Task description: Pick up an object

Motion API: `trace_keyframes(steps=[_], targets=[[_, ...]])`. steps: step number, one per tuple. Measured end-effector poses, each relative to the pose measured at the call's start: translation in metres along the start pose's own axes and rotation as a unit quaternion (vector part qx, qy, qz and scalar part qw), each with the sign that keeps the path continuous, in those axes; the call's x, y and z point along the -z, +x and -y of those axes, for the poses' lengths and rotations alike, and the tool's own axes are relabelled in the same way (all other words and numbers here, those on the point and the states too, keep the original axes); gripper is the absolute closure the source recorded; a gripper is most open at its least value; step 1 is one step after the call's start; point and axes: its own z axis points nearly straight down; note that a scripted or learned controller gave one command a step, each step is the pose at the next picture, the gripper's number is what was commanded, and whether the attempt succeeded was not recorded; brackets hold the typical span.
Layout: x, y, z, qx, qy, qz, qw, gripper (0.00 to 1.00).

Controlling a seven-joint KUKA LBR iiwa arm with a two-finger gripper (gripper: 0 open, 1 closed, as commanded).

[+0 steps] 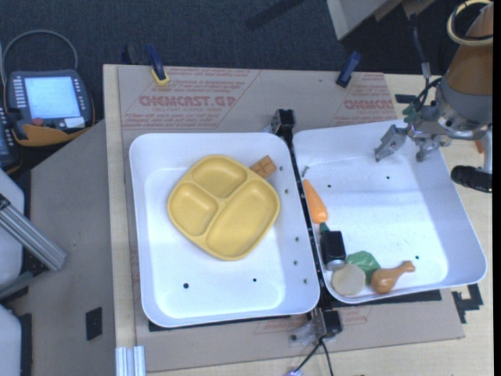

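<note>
Board [188, 100] printed "CHEMCAST".

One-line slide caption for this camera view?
Open gripper hovers over right bin; carrot and drumstick inside, yellow tray in left bin.
</note>
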Motion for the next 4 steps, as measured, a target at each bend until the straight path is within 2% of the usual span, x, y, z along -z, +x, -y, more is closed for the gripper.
trace_keyframes(steps=[1, 2, 3, 4], targets=[[0.009, 0.001, -0.003, 0.002, -0.008, 0.002, 1.0000, 0.00], [-0.034, 0.000, 0.000, 0.002, -0.005, 0.001, 1.0000, 0.00], [-0.082, -0.001, -0.002, 0.002, -0.009, 0.003, 1.0000, 0.00], [-0.067, -0.003, -0.004, 0.002, -0.014, 0.006, 0.9999, 1.00]])
